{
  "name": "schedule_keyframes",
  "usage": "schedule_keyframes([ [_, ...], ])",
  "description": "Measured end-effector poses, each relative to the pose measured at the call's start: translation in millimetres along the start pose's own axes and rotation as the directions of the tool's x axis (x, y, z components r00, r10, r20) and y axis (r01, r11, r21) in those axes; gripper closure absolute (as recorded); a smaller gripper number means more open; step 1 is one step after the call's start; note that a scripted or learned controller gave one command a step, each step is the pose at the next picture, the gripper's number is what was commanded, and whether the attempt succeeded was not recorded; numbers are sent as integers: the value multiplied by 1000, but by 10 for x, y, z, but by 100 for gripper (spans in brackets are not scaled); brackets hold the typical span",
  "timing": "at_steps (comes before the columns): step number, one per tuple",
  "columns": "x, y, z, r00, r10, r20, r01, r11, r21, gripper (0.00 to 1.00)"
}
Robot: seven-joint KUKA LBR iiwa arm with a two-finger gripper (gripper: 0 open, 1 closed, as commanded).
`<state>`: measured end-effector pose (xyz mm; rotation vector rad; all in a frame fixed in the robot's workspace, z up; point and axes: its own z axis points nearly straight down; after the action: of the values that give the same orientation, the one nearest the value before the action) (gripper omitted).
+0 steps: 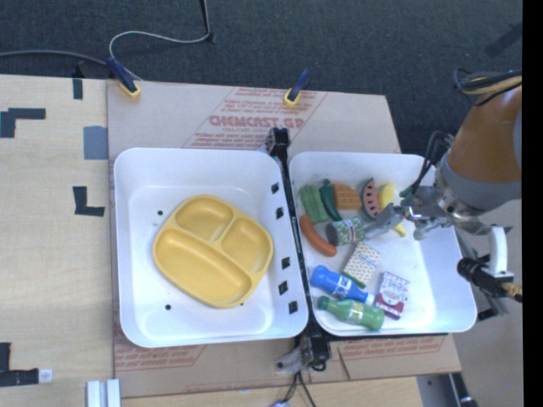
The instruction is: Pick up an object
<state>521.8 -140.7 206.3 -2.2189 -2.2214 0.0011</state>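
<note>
Green bottle (354,313), lying on its side at the near edge of the right bin (441,308). Sharing that bin: blue bottle (337,281), red-and-white packet (392,294), checkered packet (362,264), red sausage (317,236), green vegetables (318,202), watermelon slice (370,195), yellow piece (386,196). Left bin (136,227) is holding a yellow divided plate (213,249). End effector (383,220) is hovering over the right bin's far middle, gripping nothing; whether it is spread or pressed together cannot be told. Both bins are sitting on the cardboard-covered surface (170,117).
</note>
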Motion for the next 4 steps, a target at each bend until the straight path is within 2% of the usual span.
schedule_keyframes([
  [1, -86, 559, 968, 1000, -1, -1, 1, 1000, -25, 0],
  [4, -30, 535, 985, 1000, 2, 5, -2, 999, -33, 0],
])
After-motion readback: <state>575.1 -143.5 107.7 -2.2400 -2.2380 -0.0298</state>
